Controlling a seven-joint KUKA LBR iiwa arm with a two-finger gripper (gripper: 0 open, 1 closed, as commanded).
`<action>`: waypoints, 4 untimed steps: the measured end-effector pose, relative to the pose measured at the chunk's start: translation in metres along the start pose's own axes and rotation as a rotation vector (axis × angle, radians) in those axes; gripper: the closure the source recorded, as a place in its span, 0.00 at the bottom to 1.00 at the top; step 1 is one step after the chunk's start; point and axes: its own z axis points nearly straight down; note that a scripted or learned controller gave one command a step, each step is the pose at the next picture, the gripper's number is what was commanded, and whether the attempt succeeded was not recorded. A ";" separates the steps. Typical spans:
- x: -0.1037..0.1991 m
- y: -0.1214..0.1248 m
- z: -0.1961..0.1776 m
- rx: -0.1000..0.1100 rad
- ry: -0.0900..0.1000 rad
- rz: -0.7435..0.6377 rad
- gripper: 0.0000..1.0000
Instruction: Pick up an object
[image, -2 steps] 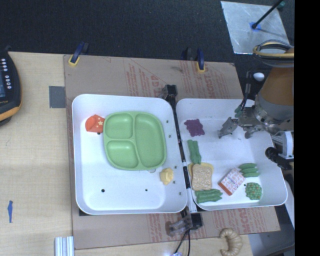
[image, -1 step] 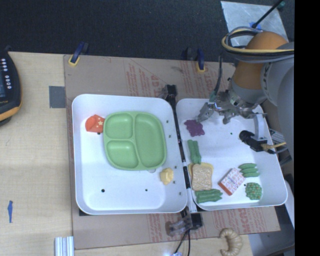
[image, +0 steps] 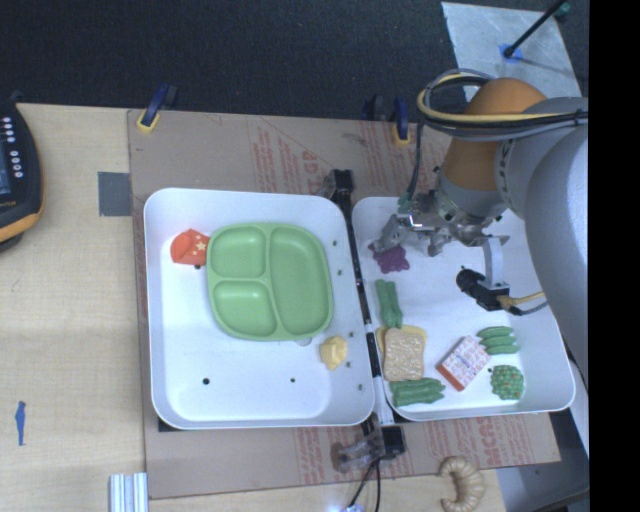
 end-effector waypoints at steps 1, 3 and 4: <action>-0.002 0.000 -0.013 -0.001 -0.001 -0.001 1.00; -0.007 0.000 -0.010 -0.002 -0.001 0.005 0.00; 0.001 0.000 -0.002 -0.001 0.000 0.001 0.00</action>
